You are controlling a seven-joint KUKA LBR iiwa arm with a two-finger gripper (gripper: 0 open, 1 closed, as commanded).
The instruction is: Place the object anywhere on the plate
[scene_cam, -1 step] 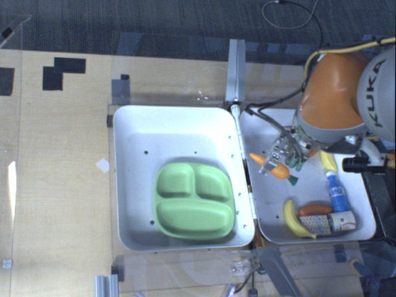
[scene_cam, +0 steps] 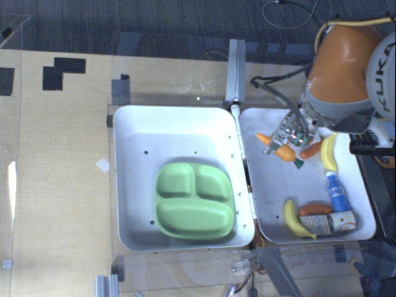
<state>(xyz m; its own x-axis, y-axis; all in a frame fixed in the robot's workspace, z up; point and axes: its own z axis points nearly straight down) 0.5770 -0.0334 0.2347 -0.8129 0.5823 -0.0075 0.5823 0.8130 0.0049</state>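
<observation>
camera: I've got one fixed view, mounted above the bench, tilted down
facing: far edge and dark floor at top, near edge at bottom
range: mid-distance, both bins fit whole
left: left bin [scene_cam: 124,166] with bare bench beside it
right: right bin [scene_cam: 365,224], arm [scene_cam: 346,67] entering from right, partly cropped
</observation>
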